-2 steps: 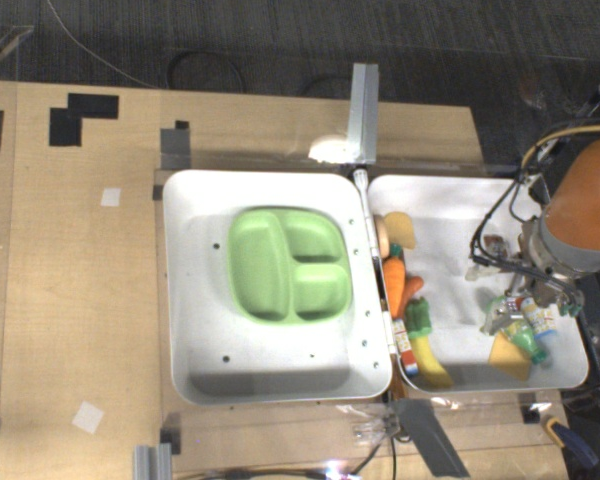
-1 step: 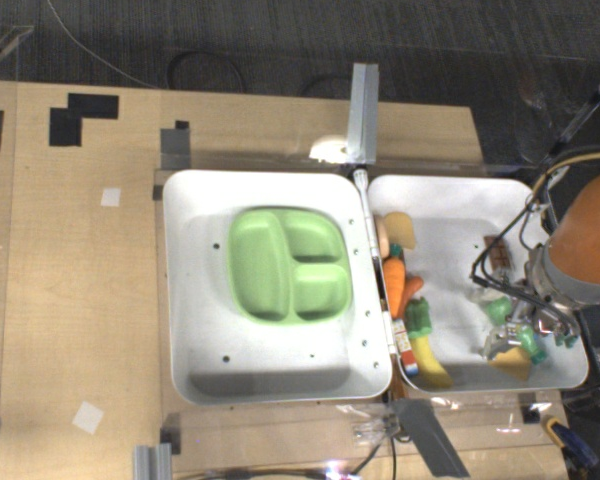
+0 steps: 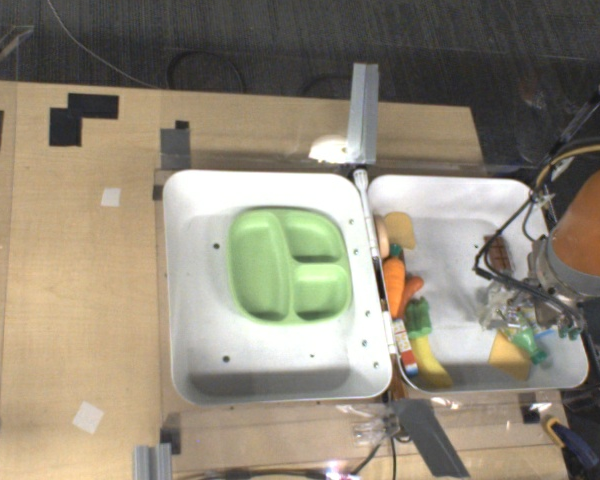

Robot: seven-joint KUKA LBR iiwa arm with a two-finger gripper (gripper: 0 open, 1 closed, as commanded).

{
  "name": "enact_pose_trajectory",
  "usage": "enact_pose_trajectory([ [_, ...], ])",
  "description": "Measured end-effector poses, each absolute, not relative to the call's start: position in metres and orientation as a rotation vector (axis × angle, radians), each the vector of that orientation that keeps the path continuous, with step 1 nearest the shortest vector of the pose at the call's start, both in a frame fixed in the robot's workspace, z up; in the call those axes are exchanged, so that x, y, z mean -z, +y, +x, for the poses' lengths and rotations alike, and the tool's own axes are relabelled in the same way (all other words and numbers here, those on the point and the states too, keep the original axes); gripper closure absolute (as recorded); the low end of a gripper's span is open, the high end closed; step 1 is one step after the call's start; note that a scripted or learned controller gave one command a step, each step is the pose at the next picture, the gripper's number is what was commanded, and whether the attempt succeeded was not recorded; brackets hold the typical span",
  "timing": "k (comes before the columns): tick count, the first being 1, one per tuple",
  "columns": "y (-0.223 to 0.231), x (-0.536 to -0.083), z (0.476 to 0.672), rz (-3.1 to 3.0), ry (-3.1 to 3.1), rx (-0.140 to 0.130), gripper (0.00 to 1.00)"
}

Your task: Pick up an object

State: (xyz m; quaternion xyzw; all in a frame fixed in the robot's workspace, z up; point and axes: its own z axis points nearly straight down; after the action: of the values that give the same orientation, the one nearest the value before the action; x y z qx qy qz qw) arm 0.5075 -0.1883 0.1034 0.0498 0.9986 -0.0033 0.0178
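A yellow wedge-shaped block (image 3: 510, 355) lies near the 5 o'clock corner of the right bin (image 3: 450, 200), and a small green object (image 3: 529, 341) sits just beside it at its 1 o'clock. The gripper (image 3: 525, 320) hangs right over these two, its metal parts and dark cables crowding the spot; whether it is spread or closed, or has hold of anything, I cannot tell from this slant. Above it, at 2 o'clock, the arm's orange band (image 3: 588, 230) bulges in from the frame's edge. A brown object (image 3: 497, 253) rests at the gripper's 11 o'clock, near the bin's far side.

Along the right bin's 9 o'clock wall runs a line of toy food: a tan piece (image 3: 399, 230) at the top, an orange carrot (image 3: 394, 283) below it, a reddish-orange piece (image 3: 411, 288) touching the carrot, a green item (image 3: 418, 319) under that, and a yellow banana (image 3: 429, 363) at the 6 o'clock end.

The left bin (image 3: 195, 268) touches the right one and carries a light green divided tray (image 3: 287, 264) near its middle, with three compartments. Both bins sit on the pale wooden worktop (image 3: 70, 298), with a grey metal post (image 3: 363, 113) standing at 12 o'clock where the bins meet.
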Motion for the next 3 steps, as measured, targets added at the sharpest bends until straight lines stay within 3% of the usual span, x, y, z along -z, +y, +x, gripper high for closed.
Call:
enact_pose_trajectory([
  [1, -0.202, -0.158, 0.516, -0.602, 3.075, 0.004, 1.00],
  [2, -0.201, -0.157, 0.516, -0.602, 3.075, 0.003, 0.00],
  [3, -0.206, -0.090, 0.500, -0.419, 3.099, 0.008, 0.00],
])
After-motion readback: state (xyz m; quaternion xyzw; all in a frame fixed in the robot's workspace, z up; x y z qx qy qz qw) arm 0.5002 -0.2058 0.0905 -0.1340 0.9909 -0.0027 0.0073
